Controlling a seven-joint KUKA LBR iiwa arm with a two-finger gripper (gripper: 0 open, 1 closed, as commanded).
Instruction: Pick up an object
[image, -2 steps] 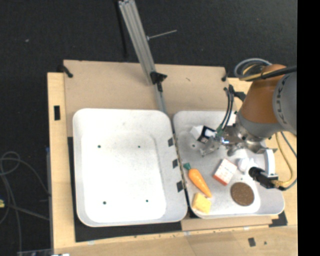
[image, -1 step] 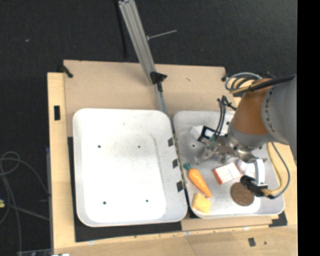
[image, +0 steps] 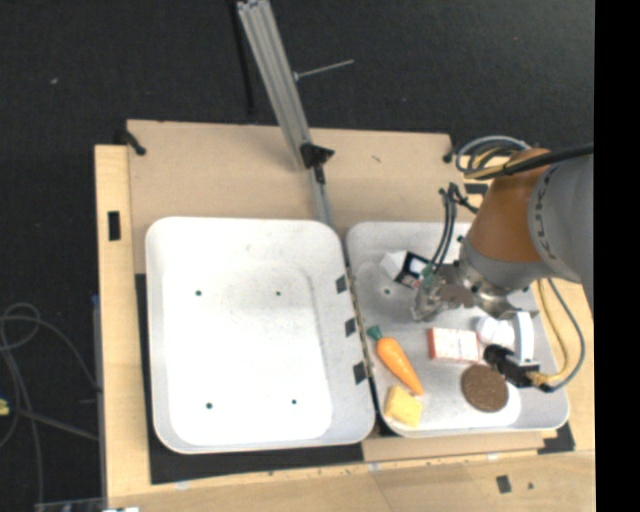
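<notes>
My gripper (image: 432, 299) hangs low over the middle of the right bin (image: 368, 250). Just below it lies a small white box with an orange-red end (image: 452, 345). An orange carrot with a green tip (image: 397, 362) lies to the lower left of the gripper, and a yellow block (image: 404, 407) sits at the carrot's near end. A brown round disc (image: 485, 388) rests by the bin's front right. A white piece with a dark face (image: 405, 268) lies just behind the gripper to the left. Nothing shows between the fingers.
The left bin (image: 240, 330) stands beside the right one, with a few small dark specks on its floor. A slanted metal bar (image: 285, 95) crosses the bench behind the bins. The grey and orange arm covers the right bin's far right part.
</notes>
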